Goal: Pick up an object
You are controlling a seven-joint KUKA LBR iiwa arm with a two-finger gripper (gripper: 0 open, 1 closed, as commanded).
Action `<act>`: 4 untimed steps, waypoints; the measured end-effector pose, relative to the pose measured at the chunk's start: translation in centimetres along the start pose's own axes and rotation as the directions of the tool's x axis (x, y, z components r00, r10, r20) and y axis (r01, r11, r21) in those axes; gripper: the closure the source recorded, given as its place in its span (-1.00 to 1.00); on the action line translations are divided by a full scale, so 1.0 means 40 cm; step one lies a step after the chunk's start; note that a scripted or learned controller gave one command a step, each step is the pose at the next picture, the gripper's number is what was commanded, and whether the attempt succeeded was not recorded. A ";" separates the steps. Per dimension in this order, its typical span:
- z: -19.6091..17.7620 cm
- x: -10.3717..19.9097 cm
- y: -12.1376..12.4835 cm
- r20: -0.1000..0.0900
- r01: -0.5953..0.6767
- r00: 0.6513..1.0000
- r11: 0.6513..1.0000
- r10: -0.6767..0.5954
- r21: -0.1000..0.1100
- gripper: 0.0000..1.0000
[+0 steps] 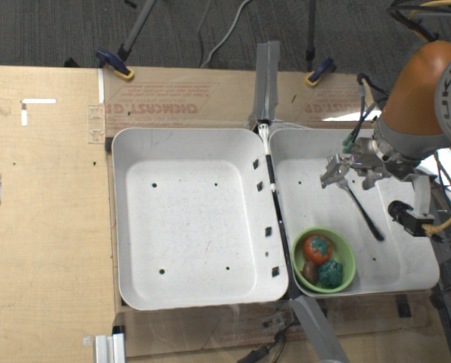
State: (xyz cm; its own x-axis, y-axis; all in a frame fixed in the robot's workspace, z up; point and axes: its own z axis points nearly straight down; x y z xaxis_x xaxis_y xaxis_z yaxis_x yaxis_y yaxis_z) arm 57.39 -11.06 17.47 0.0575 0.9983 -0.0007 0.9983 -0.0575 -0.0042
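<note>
Hovering over the right bin (407,278), the gripper (345,169) hangs near that bin's middle; whether it is released or clenched cannot be told. A green bowl (346,274) with an orange-red piece (317,246) and a teal piece (331,274) sits well below it, against the bin's lower left corner. The left bin (135,225) lies alongside.

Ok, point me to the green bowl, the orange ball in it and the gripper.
green bowl (349,252): camera view, on its right rim.
orange ball (317,246): camera view, on its top.
gripper (340,171): camera view, between its fingertips, above the right bin.
</note>
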 end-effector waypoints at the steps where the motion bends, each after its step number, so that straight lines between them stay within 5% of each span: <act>1: 0.143 -0.236 0.185 0.001 0.060 0.998 0.998 -0.060 -0.004 -1.00; 2: 0.207 -0.038 0.216 -0.001 0.056 0.998 0.998 -0.056 -0.003 -1.00; 3: 0.205 -0.019 0.078 0.000 0.110 0.994 0.994 -0.110 -0.004 -1.00; 4: 0.084 -0.184 0.082 0.002 0.145 0.990 0.989 -0.145 -0.006 -1.00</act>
State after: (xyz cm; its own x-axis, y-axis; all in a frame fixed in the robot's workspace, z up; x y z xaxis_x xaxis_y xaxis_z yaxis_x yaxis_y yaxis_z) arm 60.23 -18.61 14.11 -0.0874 0.9962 -0.0021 0.9962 0.0874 0.0016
